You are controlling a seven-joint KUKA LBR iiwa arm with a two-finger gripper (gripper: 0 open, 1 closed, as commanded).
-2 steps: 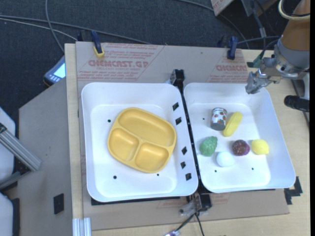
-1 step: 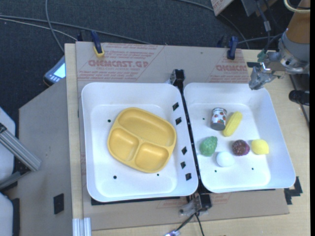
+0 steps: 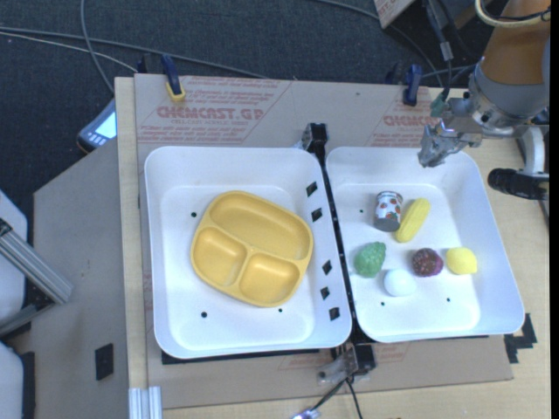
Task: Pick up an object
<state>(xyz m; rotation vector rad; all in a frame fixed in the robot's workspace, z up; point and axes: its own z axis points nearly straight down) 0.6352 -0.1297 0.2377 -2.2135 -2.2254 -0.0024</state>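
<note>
The right bin holds several small items. A small can lies beside a yellow corn cob. Below them are a green bumpy piece, a white ball, a dark red round piece and a yellow lemon. My gripper hangs over the bin's far rim, up and right of the can, with nothing between its fingers. The left bin holds a yellow divided plate.
Black clips run along the seam between the bins. Blue clamps pin the cardboard sheet at the back. Cables trail across the dark floor at the top. The arm's orange band stands at the upper right.
</note>
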